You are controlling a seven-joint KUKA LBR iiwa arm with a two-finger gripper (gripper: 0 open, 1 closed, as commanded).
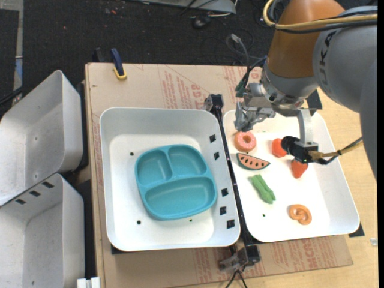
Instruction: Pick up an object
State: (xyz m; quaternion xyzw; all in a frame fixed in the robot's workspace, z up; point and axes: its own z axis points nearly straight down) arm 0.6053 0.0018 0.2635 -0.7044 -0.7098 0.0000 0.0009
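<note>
My gripper [243, 122] hangs over the far left part of the right bin [336, 179], just behind a pink donut [245, 141]. Nothing shows between its tips. In front of the donut lies a watermelon slice [252, 161], then a green pea pod [262, 188]. An orange pretzel [300, 213] rests near the bin's front right. Two red pieces, one [277, 147] right of the donut and one [299, 169] further forward, sit mid-bin.
The left bin [114, 161] holds a blue divided plate [175, 180]. A black divider [227, 179] runs between the bins. Two white containers [36, 131] stand off the bench at the left. The arm's orange band and grey body cover the far right corner.
</note>
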